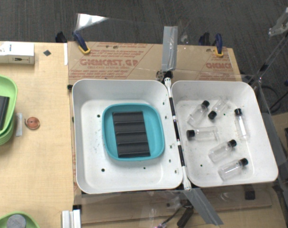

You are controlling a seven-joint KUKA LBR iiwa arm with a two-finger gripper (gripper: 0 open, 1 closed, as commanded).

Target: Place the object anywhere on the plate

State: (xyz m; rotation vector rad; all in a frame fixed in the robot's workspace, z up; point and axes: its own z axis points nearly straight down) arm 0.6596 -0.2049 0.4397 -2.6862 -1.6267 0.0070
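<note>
Camera view puts you at the very start, by my reading: the teal plate in the left bin carries a dark ribbed insert and none of the vials. Your objects, clear vials with black caps, lie scattered in the right bin, six by my count, though clear plastic on white is hard to separate. You cannot tell the gripper's state from here. Your next move calls for choosing a vial lying apart from its neighbours, such as the near one, and closing across its body.
</note>
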